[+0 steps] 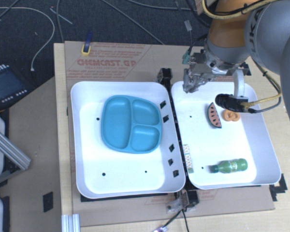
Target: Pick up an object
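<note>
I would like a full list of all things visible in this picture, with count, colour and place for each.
bins: 2, white, side by side on the bench
plate: 1, blue, three compartments, in the left bin
bottle: 1, green, lying near the front of the right bin
watermelon slice: 1, red with dark rind, middle of the right bin
orange piece: 1, orange, just right of the slice
cardboard sheet: 1, brown with red print, under the bins
cables: several, white and grey, on the dark floor behind
arm: 1, grey with orange band, entering from the right
claw: 1, grey, over the back left corner of the right bin
</note>
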{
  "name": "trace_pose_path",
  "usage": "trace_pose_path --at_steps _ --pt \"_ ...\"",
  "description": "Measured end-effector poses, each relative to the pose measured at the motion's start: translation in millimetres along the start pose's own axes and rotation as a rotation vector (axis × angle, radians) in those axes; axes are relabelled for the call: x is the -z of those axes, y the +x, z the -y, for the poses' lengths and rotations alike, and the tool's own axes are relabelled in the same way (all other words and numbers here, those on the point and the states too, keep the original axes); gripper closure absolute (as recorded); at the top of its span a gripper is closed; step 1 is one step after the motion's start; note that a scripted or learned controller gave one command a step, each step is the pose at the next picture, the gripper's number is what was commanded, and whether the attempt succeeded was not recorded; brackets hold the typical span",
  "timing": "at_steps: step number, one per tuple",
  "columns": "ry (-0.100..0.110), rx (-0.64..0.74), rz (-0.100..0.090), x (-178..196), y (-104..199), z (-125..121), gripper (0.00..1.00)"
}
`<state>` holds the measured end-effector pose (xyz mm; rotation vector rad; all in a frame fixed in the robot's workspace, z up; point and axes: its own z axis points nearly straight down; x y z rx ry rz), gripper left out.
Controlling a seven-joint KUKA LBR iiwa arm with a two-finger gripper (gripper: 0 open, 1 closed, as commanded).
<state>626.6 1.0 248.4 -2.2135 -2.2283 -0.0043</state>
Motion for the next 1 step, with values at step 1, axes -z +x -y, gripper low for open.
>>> trace_pose_path --at_steps 1 --pt "0.003 -0.002 0.001 -17.7 47.3 -8.9 1.0"
